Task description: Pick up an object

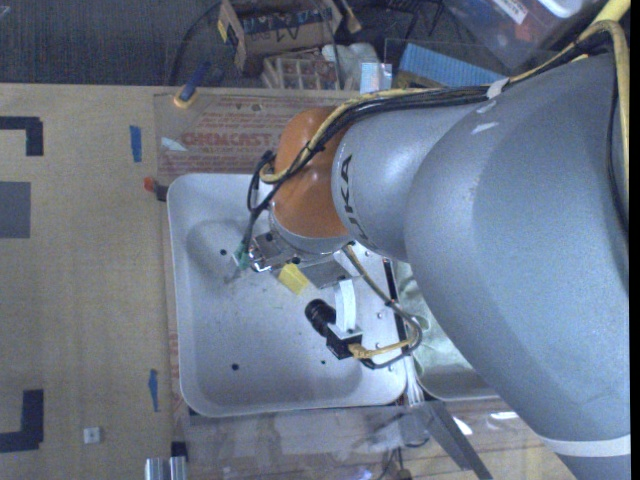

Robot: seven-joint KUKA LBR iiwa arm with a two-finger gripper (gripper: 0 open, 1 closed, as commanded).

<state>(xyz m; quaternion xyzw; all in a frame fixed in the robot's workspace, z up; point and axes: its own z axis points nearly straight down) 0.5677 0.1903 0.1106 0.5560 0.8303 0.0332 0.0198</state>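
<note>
Reaching in from the right, the arm covers most of the scene, and its orange band hangs above the far half of the left bin. A near corner of the right bin peeks out beneath the arm. Both bins sit on the pale bench.

The gripper is down low in the left bin, over the far-left part of its floor, with a soft shadow just to its left. Whether it is apart or together I cannot tell (the wrist hides most of it from this slant).

The likeliest thing to pick is a small yellow block. It lies on the bin floor just right of the gripper and a little nearer, beside it rather than inside it. A green fleck shows at the very tip. I cannot tell whether it is a separate object or part of the tool. A few dark specks dot the floor well apart from all this, and they look too small to be worth a try.

By my reading, the step in hand is the grasp itself, with the descent done and nothing visibly caught. If the block is the target, the next move calls for a short shift right and nearward to bring it between the jaws. After that come a firm close and a straight lift, clear of the bin's wall.
</note>
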